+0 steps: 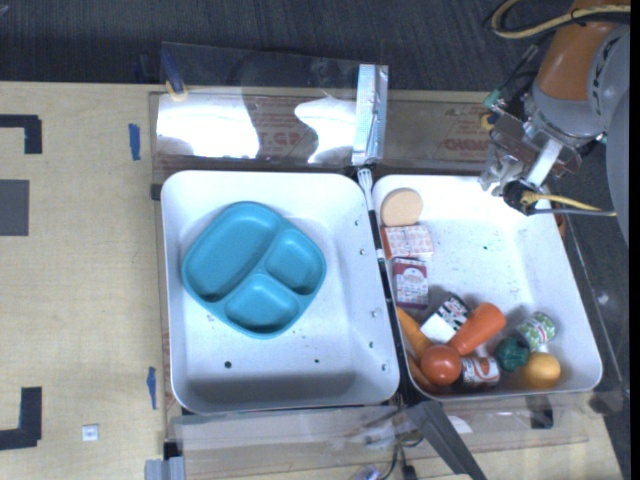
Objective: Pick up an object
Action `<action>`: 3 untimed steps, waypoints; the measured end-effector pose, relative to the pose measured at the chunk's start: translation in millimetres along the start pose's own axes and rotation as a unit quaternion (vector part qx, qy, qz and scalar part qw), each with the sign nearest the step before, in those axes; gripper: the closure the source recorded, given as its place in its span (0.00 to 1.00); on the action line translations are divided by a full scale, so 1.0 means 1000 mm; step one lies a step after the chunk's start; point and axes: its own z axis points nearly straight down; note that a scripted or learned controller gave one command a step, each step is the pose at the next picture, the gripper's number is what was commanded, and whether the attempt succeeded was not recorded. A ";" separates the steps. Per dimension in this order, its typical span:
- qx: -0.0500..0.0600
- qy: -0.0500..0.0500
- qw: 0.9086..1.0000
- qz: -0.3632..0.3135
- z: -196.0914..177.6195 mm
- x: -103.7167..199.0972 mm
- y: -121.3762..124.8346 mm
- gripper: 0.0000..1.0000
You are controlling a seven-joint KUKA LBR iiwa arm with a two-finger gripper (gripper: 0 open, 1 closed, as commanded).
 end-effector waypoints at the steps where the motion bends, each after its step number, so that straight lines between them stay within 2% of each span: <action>1: -0.001 -0.001 0.995 -0.096 -0.174 -0.021 0.024 1.00; 2: 0.001 -0.003 0.998 0.058 -0.230 -0.056 0.050 1.00; 3: 0.008 -0.006 0.985 0.171 -0.042 -0.053 0.012 1.00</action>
